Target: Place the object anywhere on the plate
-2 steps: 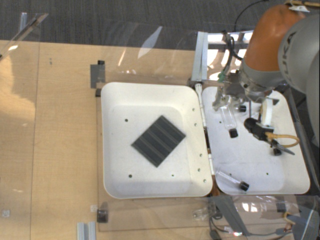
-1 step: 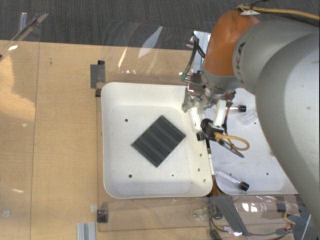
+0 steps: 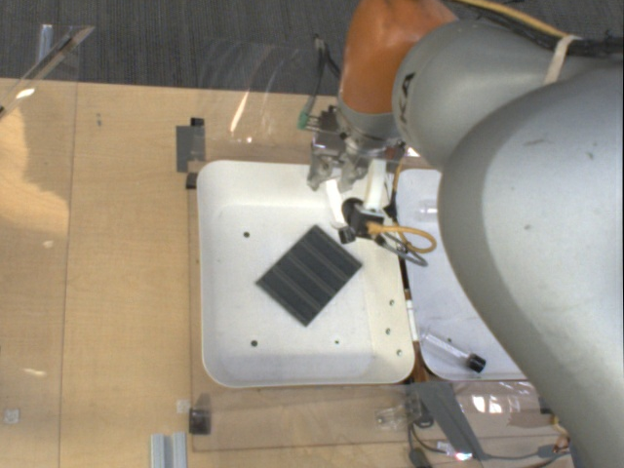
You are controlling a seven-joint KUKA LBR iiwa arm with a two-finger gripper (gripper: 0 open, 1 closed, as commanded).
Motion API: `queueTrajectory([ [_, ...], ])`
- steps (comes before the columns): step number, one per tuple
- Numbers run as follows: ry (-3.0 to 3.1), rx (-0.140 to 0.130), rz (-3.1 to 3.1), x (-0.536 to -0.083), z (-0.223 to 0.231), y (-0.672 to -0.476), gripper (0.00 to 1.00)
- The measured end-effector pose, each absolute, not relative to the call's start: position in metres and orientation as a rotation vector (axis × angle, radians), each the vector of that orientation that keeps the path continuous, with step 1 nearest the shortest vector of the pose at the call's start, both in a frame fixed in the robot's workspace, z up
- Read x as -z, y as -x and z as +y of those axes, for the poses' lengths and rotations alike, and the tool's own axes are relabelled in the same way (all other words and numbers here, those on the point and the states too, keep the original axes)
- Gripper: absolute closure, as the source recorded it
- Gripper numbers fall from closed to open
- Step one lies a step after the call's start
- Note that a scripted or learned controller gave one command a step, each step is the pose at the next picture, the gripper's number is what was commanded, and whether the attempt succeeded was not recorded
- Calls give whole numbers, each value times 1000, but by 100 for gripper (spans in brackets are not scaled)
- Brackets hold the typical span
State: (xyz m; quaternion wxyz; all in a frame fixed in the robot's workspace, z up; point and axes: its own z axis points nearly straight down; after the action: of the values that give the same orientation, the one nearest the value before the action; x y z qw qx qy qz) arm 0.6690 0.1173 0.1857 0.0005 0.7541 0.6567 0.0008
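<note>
1. From my remote seat I see the gripper (image 3: pixel 330 175) over the left bin (image 3: pixel 224 261), at about 1 o'clock on its far rim.
2. I cannot tell how far the gripper is open. It is small, glinting and seen from above, and the wrist crowds it. I can make out nothing held in it.
3. A dark ribbed square (image 3: pixel 310 274) lies flat near the middle of the left bin. It is turned like a diamond, with corners toward 12, 3, 6 and 9 o'clock. Its 12 o'clock corner is just below the gripper assembly, and I cannot judge whether they touch.
4. The arm (image 3: pixel 526 183) sweeps in from 3 o'clock and hides most of the right bin (image 3: pixel 434 291). A pale strip of the bin's floor shows beside the left bin.
5. On that strip, at about 4 o'clock from the square, lies a small clear tube (image 3: pixel 454 352) with a black cap. The arm's edge cuts close to it, so I cannot read its far end well.
6. The tube and the square are well apart, in separate bins.
</note>
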Motion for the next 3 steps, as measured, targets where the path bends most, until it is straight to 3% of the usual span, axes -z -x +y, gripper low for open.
queueTrajectory([
  [1, -1836, -8, 2544, -245, 162, -670, 100],
  [2, -1131, -9, 2924, -268, 215, -670, 100],
  [3, -1131, -8, 2925, -268, 214, -670, 0],
])
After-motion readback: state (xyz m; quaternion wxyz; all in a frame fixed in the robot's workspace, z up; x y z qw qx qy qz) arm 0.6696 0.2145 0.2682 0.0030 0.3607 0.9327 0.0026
